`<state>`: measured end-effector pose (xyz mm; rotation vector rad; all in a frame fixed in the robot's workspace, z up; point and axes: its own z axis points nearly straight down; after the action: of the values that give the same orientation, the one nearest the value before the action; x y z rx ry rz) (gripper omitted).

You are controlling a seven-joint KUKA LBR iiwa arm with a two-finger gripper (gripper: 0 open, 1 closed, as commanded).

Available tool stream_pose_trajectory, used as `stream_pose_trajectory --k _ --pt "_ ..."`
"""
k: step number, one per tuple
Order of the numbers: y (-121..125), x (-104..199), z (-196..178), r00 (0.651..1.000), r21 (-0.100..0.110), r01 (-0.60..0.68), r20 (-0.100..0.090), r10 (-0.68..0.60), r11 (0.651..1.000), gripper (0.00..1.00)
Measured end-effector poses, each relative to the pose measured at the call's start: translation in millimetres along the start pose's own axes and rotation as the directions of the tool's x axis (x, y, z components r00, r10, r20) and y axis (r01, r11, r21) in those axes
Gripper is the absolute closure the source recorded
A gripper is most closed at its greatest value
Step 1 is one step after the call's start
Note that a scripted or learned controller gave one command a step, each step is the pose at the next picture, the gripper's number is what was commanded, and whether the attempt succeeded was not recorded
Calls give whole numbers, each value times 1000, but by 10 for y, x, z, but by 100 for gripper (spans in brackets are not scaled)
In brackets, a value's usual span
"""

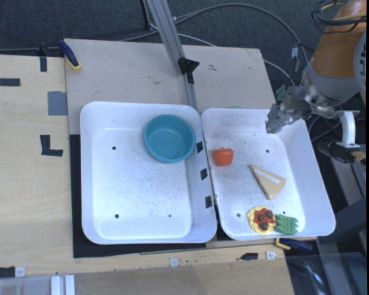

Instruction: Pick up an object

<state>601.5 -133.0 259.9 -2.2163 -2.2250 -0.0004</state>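
My gripper (274, 126) hangs over the far right part of the right bin (307, 158), with nothing visible between its fingers. In that bin lie a small red tomato-like piece (222, 157) near the left wall, a tan cheese-like wedge (269, 180) in the middle, and a yellow, red and green toy food piece (269, 220) at the near edge. The tomato is well left of the gripper; the wedge lies nearer the camera than the gripper. A blue bowl (169, 138) stands upright in the far part of the left bin (111, 183).
A slanted metal pole (169, 32) runs down to the divide between the bins. A blue and yellow clamp (70, 55) grips the board's far left corner. Cables loop behind the right bin near the arm.
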Motion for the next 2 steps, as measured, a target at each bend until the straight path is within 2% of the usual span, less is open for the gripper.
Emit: stream_pose_trajectory --k 2 --pt "57 910 65 1000 1 0 0 0 1000 100"
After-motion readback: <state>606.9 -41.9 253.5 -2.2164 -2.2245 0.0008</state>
